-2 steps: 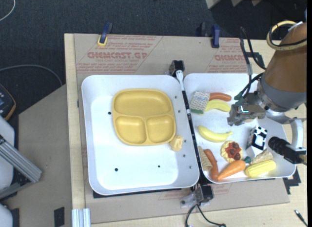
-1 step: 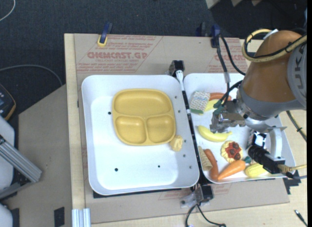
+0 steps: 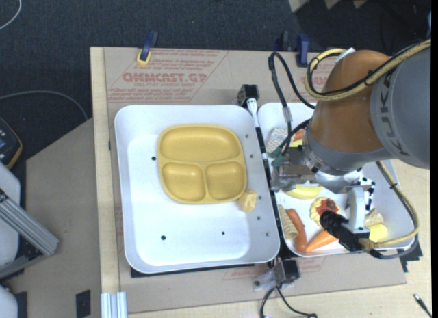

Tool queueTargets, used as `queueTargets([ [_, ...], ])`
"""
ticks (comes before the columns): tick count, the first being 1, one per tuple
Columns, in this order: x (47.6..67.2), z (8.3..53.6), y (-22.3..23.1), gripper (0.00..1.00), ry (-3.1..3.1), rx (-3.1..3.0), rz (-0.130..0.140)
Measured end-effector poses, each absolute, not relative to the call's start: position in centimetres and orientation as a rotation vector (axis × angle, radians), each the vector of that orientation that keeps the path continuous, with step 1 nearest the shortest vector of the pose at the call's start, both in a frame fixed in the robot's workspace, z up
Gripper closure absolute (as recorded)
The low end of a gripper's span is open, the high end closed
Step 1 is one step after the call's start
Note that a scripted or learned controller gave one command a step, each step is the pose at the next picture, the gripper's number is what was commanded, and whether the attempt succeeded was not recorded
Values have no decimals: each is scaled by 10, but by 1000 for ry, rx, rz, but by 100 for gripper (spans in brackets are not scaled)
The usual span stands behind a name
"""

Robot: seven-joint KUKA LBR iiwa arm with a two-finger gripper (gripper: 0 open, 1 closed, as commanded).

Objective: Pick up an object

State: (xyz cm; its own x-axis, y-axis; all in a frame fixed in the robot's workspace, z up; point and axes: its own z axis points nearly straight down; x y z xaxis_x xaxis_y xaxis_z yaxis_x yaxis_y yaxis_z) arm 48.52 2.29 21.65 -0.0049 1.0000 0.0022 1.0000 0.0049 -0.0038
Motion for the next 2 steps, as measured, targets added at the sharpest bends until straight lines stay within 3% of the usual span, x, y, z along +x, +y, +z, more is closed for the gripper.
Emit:
queueTargets([
  [1,484,234,77,100,-2228,-2216,-4],
  [2,483,214,73,100,-2218,-2220,6],
])
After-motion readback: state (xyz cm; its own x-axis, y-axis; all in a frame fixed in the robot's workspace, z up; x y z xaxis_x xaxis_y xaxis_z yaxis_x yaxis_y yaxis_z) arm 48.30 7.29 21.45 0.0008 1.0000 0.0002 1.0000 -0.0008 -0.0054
